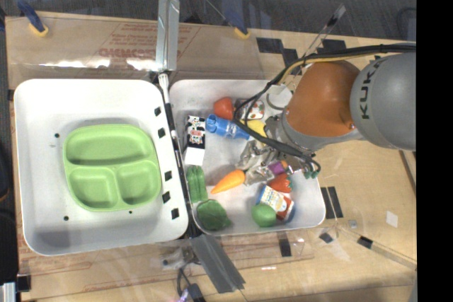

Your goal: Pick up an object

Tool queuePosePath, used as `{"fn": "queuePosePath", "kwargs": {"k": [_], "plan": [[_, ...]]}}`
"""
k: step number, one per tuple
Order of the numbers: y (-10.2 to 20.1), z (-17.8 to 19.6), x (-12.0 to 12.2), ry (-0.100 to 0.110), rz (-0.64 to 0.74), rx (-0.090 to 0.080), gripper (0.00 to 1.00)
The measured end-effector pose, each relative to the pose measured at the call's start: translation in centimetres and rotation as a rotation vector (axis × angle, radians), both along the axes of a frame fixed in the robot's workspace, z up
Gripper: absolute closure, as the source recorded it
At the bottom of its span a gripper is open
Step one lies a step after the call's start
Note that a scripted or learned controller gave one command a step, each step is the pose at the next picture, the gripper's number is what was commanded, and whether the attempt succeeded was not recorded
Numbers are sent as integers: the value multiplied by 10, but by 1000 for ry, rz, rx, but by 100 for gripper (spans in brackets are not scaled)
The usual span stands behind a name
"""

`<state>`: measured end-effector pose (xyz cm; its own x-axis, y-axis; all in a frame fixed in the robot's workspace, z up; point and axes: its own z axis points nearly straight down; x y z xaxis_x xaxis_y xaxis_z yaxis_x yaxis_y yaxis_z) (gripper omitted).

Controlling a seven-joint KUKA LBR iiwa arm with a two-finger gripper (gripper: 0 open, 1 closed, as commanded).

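My gripper (256, 165) hangs low in the middle of the right bin (311, 212), just right of an orange carrot (228, 182). Its metal fingers point down among the toys, and I cannot make out how they stand. Around it lie a blue bottle (225, 127), a red tomato (224, 107), a yellow piece (257, 128), a black-and-white carton (195, 131), a green cucumber (196, 184), a dark green leafy piece (211, 215), a green ball (264, 215) and a red-and-white packet (277, 199). A small purple thing (277, 167) sits under the wrist.
The left bin (35, 152) holds a green divided plate (111, 165). A metal divider (168, 35) stands between the bins at the back. The arm's orange band (322, 99) and cables overhang the right bin's far right side.
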<state>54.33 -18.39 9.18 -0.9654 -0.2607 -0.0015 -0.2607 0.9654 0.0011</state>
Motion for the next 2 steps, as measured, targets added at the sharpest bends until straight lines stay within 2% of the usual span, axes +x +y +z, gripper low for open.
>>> {"fn": "queuePosePath", "kwargs": {"k": [1, 2], "plan": [[-26, 41, 33, -3, 326, -3, 100], [30, 152, 33, -12, 241, -7, 100]]}}
